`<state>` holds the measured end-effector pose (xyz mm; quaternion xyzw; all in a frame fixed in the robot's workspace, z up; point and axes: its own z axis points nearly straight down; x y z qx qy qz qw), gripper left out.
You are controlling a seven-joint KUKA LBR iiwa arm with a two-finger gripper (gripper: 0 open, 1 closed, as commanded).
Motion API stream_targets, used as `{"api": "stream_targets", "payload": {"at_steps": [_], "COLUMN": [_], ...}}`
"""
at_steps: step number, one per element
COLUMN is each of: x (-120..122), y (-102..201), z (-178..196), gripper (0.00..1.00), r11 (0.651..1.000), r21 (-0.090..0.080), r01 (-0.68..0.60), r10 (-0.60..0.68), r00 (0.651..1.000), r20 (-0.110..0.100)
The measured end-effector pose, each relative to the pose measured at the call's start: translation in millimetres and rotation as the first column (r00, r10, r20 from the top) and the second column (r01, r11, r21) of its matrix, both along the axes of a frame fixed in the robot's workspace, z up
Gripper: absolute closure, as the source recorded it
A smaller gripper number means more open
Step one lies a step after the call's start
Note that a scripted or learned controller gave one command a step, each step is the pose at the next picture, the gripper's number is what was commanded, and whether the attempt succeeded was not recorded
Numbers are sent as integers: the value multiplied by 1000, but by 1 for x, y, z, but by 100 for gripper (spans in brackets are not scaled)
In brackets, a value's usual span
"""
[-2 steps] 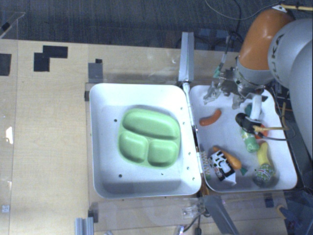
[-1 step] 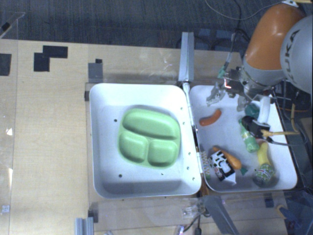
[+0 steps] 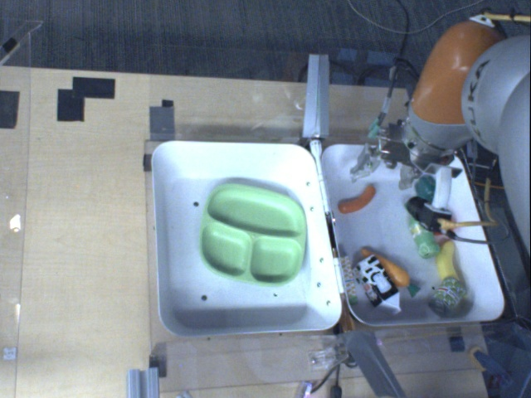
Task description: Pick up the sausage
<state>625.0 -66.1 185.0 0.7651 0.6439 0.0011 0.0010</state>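
Note:
The sausage [image 3: 357, 199], a short orange-red link, lies on the floor of the right bin [image 3: 390, 214], in its upper left part. My gripper [image 3: 384, 164] hangs over the bin's far edge, just above and to the right of the sausage and apart from it. Its metal fingers [image 3: 363, 162] stand spread and open, with nothing between them.
The left bin [image 3: 178, 222] holds a green three-compartment tray [image 3: 253, 232]. In the right bin are a black-and-white carton [image 3: 375, 279] with an orange carrot [image 3: 396, 272], a green bottle [image 3: 425, 240], a yellow banana [image 3: 448, 259], a teal piece [image 3: 425, 186] and a mottled green ball [image 3: 448, 295].

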Motion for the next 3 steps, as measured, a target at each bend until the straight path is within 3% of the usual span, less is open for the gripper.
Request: {"api": "stream_targets", "payload": {"at_steps": [1, 2, 3], "x": [5, 8, 31], "y": [-27, -25, 39], "z": [-97, -84, 65], "gripper": [0, 100, 100], "r11": [1000, 1000, 1000], "r21": [0, 3, 0], "r01": [23, 21, -6], "r10": [-23, -21, 6], "r00": [1000, 1000, 1000], "r20": [7, 13, 4]}}
